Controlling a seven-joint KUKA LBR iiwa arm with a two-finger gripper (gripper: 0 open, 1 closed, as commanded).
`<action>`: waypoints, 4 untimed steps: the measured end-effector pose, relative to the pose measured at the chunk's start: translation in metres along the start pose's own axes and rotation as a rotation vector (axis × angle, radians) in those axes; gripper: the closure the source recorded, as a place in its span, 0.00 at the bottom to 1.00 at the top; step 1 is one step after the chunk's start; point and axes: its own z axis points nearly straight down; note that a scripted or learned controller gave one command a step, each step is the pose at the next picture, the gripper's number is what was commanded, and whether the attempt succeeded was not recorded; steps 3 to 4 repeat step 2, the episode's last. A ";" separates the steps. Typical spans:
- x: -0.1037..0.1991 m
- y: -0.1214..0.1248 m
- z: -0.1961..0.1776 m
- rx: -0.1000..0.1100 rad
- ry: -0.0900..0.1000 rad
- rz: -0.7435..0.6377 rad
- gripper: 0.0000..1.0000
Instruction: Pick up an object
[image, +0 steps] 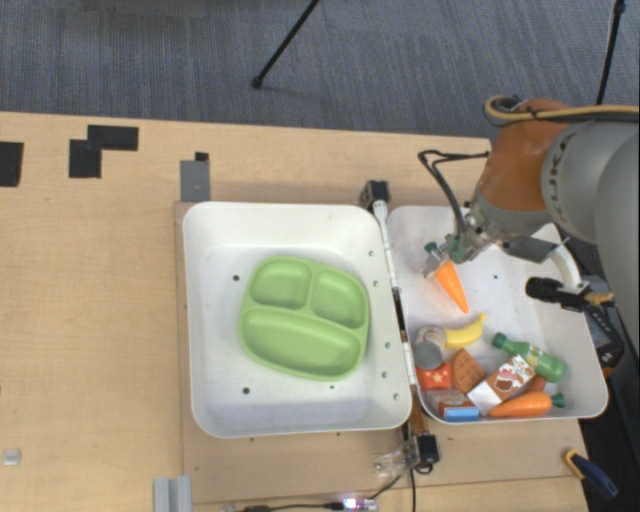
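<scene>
Carrot (453, 288) was the thing you wanted, lying in the right bin (500, 270), orange tip pointing away from the arm (570, 170). Left of that carrot sat the left bin (210, 300) with its green tray (303, 318); beyond the carrot's tip lay the toy pile, banana (464, 332) nearest. Your gripper (447, 250) stood right at the carrot's green top, but whether it was apart or clamped you couldn't tell. A bite on that narrow leafy end risked the carrot swinging or slipping free on the lift.

Glossy white plastic bins (210, 400), matt green tray (304, 317), pale wood bench (90, 330)
</scene>
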 end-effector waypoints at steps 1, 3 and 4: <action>-0.010 0.004 0.012 0.003 0.005 -0.564 1.00; 0.055 0.051 -0.088 0.004 0.005 -0.069 1.00; 0.055 0.051 -0.088 0.004 0.005 -0.069 1.00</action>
